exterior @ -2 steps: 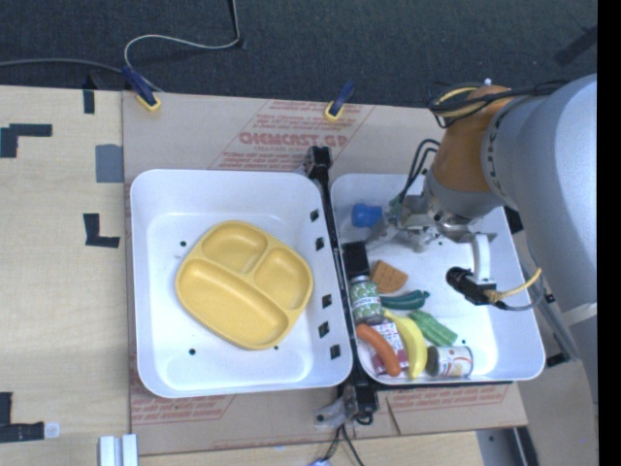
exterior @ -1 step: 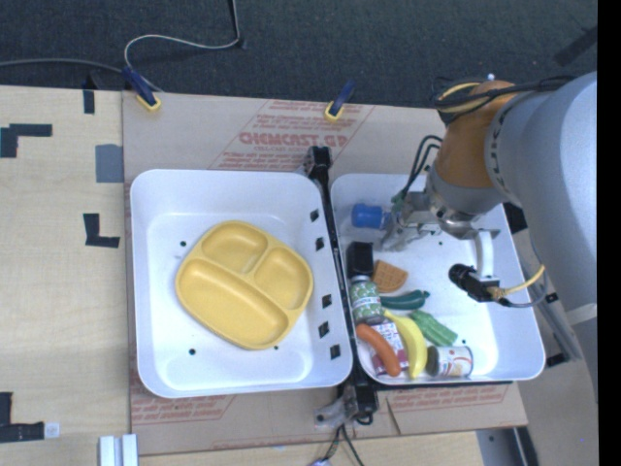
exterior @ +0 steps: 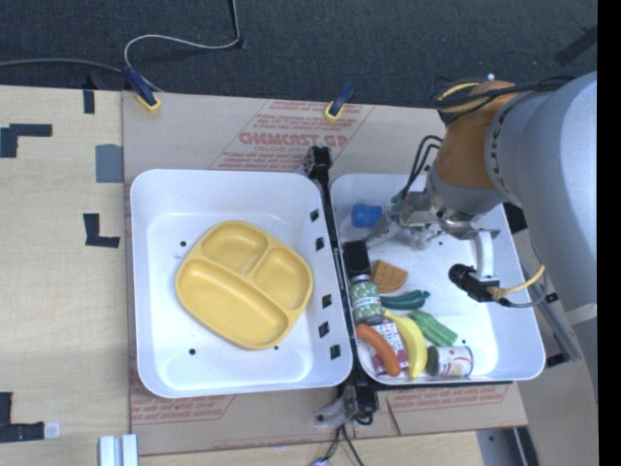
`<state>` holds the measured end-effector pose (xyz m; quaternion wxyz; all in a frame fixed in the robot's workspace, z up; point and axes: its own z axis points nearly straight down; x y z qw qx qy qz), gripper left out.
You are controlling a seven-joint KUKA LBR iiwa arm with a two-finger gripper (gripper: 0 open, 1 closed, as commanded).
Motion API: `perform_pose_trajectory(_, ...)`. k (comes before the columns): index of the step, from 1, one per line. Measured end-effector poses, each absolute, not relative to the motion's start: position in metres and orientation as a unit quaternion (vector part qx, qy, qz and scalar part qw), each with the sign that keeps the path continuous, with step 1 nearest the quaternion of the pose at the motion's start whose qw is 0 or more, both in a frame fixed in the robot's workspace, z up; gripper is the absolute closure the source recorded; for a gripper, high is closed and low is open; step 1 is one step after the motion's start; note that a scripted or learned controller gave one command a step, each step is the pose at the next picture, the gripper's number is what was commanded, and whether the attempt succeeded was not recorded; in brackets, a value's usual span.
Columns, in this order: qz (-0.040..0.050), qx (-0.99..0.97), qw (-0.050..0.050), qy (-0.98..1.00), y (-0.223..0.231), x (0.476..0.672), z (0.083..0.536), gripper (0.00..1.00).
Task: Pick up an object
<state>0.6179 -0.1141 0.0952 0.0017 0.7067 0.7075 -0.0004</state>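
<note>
A glossy yellow plate (exterior: 246, 282) with moulded compartments is lying tilted in the smooth left bin (exterior: 155, 357). In the right bin (exterior: 519, 343), small toy foods are crowding the near left corner: a flat tan cracker (exterior: 389, 277), a patterned jar (exterior: 366, 300), a curved banana (exterior: 412, 343), green pods (exterior: 424, 316), a carrot (exterior: 376, 349) and a can (exterior: 451, 361). A rounded blue piece (exterior: 366, 215) is sitting apart, farther back. The gripper (exterior: 419, 229) is hovering beside it; whether it is open or closed cannot be told.
</note>
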Motion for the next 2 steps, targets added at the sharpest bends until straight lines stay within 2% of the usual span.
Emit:
perform_pose_trajectory(1, -0.0005, 0.706, 0.001, 0.708, -0.1135, 0.6177, 0.1045, 1.00)
perform_pose_trajectory(2, -0.0006, 0.706, 0.001, 0.708, -0.1135, 0.6177, 0.1044, 0.00)
